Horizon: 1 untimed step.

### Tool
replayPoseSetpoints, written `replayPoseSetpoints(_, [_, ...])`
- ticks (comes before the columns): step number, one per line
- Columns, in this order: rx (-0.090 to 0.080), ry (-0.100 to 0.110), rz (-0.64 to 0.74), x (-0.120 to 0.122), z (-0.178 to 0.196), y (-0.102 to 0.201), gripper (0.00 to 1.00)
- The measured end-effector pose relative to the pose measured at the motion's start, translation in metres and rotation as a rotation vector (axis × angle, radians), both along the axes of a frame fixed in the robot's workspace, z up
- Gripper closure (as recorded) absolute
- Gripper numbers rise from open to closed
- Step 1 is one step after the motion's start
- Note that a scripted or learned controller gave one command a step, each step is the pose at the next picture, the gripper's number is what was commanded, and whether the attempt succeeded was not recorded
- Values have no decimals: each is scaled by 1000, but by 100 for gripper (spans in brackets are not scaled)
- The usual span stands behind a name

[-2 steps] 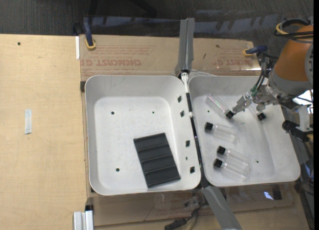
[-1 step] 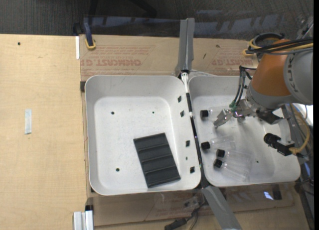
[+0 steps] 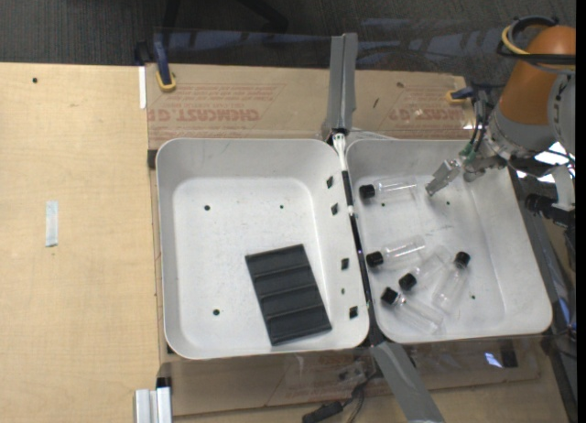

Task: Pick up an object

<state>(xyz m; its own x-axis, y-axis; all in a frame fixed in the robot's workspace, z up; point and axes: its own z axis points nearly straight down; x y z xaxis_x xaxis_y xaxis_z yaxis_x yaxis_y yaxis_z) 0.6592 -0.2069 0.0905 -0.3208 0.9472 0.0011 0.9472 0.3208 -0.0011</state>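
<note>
Nearest the camera, at the bench's front edge, a grey bar (image 3: 407,385) slants out from under the two bins, down and left of the jaws. The left bin (image 3: 183,174) holds a black ribbed block (image 3: 287,294), lying flat and slightly skewed, far to the left of the jaws and below them in the view.

In the right bin (image 3: 522,265), a cluster of clear vials with black caps (image 3: 426,284) lies below the jaws, well apart from them; several overlap near the bin's front. One more capped vial (image 3: 385,192) lies alone just left of the jaws, near but not touching.

The gripper (image 3: 441,179) hangs over the upper part of the right bin, its fingers angled down and left. They look slightly parted with nothing between them, though their small size leaves this uncertain.

Behind them, the orange-banded arm (image 3: 531,82) rises at the far right, over brown cardboard (image 3: 247,110).
</note>
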Motion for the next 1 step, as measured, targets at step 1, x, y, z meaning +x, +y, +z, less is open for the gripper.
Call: replayPoseSetpoints(1, [-1, -1, 53, -68, 15, -15, 0])
